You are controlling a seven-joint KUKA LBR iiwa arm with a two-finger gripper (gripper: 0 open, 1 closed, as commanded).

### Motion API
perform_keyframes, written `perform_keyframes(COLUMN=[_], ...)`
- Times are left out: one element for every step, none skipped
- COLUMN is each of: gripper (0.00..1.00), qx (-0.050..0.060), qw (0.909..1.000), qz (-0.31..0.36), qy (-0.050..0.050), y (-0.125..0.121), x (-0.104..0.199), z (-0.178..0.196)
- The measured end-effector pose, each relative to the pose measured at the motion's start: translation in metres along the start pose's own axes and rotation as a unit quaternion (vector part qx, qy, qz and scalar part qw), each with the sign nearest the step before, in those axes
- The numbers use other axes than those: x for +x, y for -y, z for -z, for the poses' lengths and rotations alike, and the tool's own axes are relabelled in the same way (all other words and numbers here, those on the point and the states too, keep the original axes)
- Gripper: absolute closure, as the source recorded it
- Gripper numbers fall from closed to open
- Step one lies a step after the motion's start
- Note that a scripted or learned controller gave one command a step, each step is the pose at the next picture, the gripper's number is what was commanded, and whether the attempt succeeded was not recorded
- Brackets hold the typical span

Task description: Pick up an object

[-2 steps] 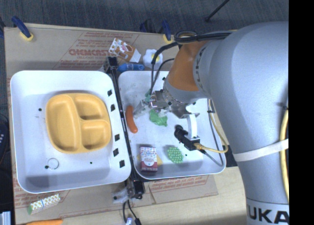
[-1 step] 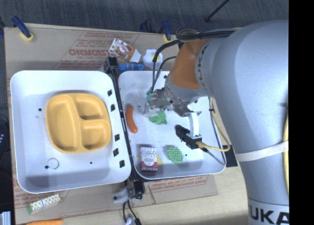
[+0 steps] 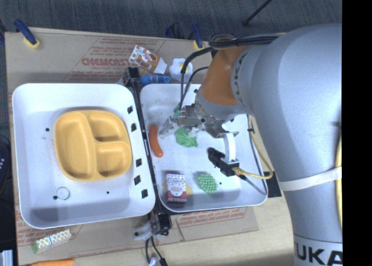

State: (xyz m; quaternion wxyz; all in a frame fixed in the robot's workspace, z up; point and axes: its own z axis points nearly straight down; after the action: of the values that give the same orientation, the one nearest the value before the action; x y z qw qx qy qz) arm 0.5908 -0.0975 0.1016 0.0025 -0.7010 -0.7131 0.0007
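1. In the camera view, your grey arm with the orange band (image 3: 224, 79) reaches in from the right and hangs low over the right-hand shallow white bin (image 3: 251, 196). The gripper (image 3: 187, 121) sits over the upper middle of that bin, right at the top edge of a crumpled green leaf-shaped piece (image 3: 186, 137).
2. How wide the gripper is set, I cannot tell; the wrist hides the tips, and nothing visibly sits between them, so don't count the leaf as held.
3. The leaf looks like the target. It appears soft and flat, so I'd judge you should centre over its bunched middle and press down to the bin floor before closing.
4. Mind the neighbours: an orange sausage-shaped toy (image 3: 155, 141) lies just left by the bin wall, a green dotted oval (image 3: 207, 182) and a small red-and-white carton (image 3: 175, 187) lie nearer the front edge, well apart from the leaf.
5. The left white bin (image 3: 35, 99) holds a yellow divided plastic tray (image 3: 93, 144); leave it alone.
6. Lift straight and slowly, then check the leaf has come up.
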Motion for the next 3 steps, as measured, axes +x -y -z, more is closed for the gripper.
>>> perform_keyframes(gripper=[1.0,0.0,0.0], qx=[0.001,0.001,0.0], qw=[1.0,1.0,0.9654], qz=[0.002,0.002,0.261], qy=[-0.001,-0.001,0.001], y=[0.0,0.0,-0.015], x=[0.0,0.0,-0.012], z=[0.01,0.01,-0.01])
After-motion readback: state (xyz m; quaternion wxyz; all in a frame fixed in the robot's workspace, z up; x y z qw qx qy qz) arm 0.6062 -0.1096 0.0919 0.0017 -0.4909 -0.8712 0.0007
